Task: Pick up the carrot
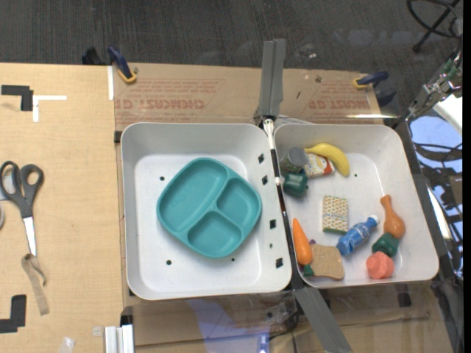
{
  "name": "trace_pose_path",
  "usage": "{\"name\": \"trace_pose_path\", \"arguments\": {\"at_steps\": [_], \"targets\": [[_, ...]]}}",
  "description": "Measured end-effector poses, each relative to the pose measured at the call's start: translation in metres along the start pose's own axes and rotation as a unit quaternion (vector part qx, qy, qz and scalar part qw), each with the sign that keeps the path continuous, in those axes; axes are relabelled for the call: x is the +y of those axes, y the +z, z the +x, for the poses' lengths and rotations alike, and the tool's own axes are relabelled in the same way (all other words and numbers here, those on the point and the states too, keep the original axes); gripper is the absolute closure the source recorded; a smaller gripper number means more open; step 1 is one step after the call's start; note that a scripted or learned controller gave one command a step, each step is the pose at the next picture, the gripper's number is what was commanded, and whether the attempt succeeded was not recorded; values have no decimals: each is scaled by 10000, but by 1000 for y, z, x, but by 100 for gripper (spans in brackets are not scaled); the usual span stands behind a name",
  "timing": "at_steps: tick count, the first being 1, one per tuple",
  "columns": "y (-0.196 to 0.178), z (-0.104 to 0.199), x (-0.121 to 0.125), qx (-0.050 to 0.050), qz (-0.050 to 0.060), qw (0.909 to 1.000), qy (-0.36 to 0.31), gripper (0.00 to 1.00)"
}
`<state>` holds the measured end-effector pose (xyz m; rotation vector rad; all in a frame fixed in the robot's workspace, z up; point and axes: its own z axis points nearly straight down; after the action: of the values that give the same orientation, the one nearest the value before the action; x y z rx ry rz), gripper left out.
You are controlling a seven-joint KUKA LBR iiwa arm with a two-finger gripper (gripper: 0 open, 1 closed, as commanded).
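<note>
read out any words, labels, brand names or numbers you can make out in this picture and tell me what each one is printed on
Cardboard sheet behind the bins: red printing on its left and right parts, upside down and too blurred to read with certainty.
Small box in the right bin: a checkered pattern, no legible text.
Blue bottle: label too small to read.
Can beside the banana: label too small to read.
Nothing else carries readable text.

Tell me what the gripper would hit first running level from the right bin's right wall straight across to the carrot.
Probably the dark green toy, then the blue bottle, before the carrot; height is unclear, so it might pass over them.
</note>
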<state>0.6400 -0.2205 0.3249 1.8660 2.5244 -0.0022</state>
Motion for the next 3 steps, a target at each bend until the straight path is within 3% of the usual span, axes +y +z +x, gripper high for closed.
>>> {"name": "trace_pose_path", "arguments": {"at_steps": [1,2,3], "targets": [[-47,-5,11,-8,-13,9725,-2328,100],[-38,-3,5,2,-11,9064,-4223,100],[-7,4,-16,-5,-18,8152,-5791,100]]}}
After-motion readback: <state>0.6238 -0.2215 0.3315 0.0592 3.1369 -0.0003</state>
